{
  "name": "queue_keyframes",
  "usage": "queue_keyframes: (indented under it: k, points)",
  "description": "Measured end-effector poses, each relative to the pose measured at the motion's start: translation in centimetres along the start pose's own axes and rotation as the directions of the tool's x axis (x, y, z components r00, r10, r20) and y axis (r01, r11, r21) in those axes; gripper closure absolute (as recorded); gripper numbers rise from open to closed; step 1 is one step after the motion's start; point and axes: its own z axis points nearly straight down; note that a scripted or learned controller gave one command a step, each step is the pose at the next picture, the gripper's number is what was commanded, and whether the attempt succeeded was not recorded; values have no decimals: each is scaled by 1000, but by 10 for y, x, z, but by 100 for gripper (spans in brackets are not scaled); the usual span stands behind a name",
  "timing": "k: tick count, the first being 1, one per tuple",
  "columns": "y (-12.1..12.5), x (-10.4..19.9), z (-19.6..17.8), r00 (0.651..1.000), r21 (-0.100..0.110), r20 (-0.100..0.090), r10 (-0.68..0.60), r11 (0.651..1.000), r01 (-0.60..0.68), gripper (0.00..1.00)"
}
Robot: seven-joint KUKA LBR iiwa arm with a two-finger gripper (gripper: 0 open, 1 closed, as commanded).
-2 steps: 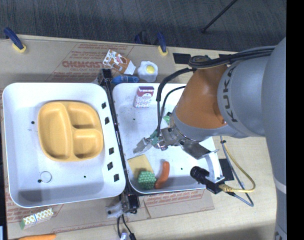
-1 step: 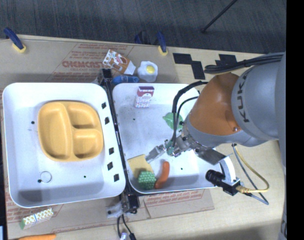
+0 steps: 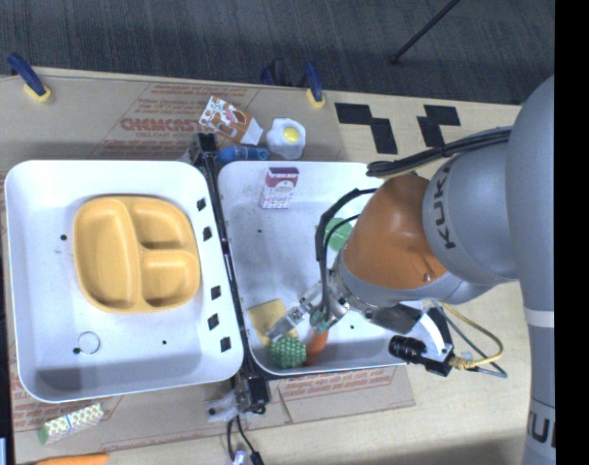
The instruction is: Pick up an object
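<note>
Orange band on the arm has "KUKA" printed in white beside it on the grey. The gripper is down in the right bin, near its front edge by a green bumpy toy, an orange piece and a yellow block. Can't tell if it's gripping anything. Cardboard worktop reads "CHEMCAST". Yellow divided tray sits in the left bin.
</note>
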Motion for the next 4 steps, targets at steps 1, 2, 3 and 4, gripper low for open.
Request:
queue_keyframes:
  k: [1, 2, 3, 4]
  points:
    - [8, 10, -45, 999, -1, 2, -37, 999, 37, 0]
    - [9, 12, 0, 990, 0, 0, -141, 990, 141, 0]
    - [9, 12, 0, 990, 0, 1, -140, 990, 140, 0]
    - [26, 35, -100, 871, -2, 1, 491, 871, -491, 0]
